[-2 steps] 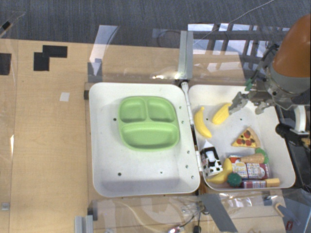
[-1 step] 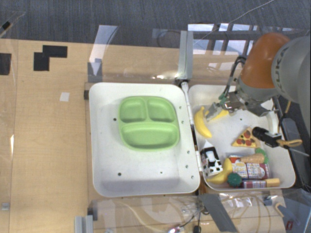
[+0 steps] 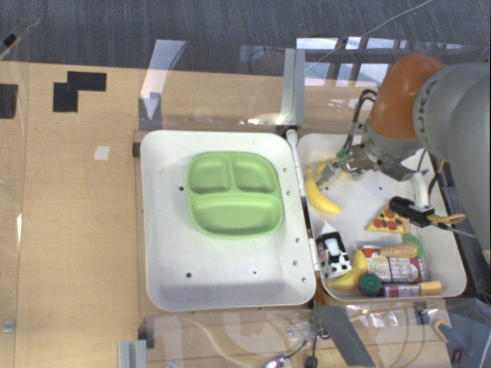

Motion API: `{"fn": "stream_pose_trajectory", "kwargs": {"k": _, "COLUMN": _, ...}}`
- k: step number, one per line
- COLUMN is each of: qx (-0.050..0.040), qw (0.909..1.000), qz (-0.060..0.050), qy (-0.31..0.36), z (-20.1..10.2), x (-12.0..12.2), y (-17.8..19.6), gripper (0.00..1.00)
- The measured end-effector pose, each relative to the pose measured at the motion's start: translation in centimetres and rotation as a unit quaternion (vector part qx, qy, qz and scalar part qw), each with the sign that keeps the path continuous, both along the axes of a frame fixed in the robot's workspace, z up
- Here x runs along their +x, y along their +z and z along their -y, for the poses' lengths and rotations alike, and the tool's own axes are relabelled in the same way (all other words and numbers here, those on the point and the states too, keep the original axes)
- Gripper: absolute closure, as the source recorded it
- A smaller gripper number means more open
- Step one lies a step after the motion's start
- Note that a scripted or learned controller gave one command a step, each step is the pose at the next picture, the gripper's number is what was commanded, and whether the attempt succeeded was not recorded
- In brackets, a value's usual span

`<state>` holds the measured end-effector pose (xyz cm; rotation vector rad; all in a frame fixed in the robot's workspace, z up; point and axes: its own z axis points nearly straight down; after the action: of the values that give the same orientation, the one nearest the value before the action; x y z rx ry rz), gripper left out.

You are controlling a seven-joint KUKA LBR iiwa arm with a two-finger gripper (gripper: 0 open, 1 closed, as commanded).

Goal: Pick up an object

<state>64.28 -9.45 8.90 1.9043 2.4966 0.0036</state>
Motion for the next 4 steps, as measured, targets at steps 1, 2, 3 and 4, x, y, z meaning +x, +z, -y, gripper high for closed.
{"fn": "stream_pose_trajectory", "kwargs": {"k": 1, "qx": 0.0000, "qw": 1.0000, "qz": 0.000, "qy": 0.000, "z": 0.0, "x": 0.0, "y": 0.0, "gripper": 0.00}}
{"fn": "stream_pose_trajectory", "kwargs": {"k": 2, "qx": 0.0012, "qw": 1.0000, "qz": 0.005, "qy": 0.001, "z": -0.2, "x": 0.3, "y": 1.3, "gripper": 1.00}}
{"fn": "stream_pose_trajectory", "kwargs": {"k": 3, "qx": 0.0012, "qw": 1.0000, "qz": 0.002, "qy": 0.001, "z": -0.2, "x": 0.2, "y": 1.2, "gripper": 0.00}}
{"fn": "stream_pose_trajectory", "kwargs": {"k": 4, "qx": -0.0004, "qw": 0.9987, "qz": 0.002, "qy": -0.051, "z": -0.3, "x": 1.8, "y": 0.0, "gripper": 0.00}}
